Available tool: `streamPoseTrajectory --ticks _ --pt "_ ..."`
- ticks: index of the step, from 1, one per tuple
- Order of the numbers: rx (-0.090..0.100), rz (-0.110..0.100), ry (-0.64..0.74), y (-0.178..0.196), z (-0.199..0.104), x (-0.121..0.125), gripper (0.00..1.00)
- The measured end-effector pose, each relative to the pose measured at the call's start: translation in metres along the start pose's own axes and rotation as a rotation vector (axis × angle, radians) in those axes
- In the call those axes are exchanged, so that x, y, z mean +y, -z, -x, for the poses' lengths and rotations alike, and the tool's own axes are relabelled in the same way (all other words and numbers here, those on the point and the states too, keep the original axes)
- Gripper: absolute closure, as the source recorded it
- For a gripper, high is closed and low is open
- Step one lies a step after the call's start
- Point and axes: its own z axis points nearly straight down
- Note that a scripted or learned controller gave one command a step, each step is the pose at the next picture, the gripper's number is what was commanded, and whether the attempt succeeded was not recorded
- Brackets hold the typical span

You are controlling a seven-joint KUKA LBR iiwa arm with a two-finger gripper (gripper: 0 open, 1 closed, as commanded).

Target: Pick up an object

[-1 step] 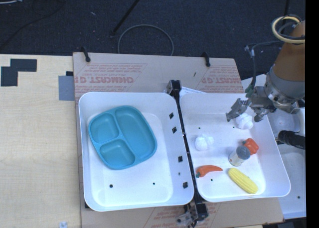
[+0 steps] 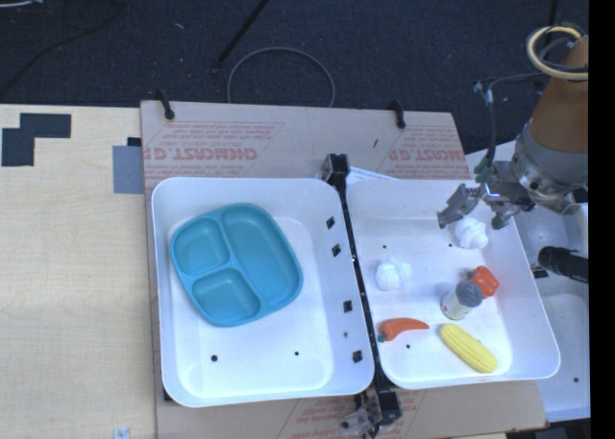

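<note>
My gripper [image 2: 478, 214] hangs over the far right part of the right bin [image 2: 423, 202], its two fingers spread apart and open. A small white lump [image 2: 471, 232] lies just below and between the fingertips; I cannot tell whether they touch it. Further into the bin lie another white lump [image 2: 390, 274], a small grey jar [image 2: 461, 299] with an orange piece [image 2: 485, 281] beside it, a red-orange pepper [image 2: 404, 328] and a yellow corn cob [image 2: 468, 347].
The left bin [image 2: 192, 370] holds a blue divided plate [image 2: 235, 262]. A black divider [image 2: 351, 283] runs between the two bins. The arm's grey and orange body [image 2: 557, 130] stands over the right bin's far right corner.
</note>
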Motion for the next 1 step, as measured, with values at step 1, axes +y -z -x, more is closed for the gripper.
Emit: streamPoseTrajectory --ticks 1 --pt "0.002 -0.006 0.001 -0.0519 -0.0072 -0.0089 0.00"
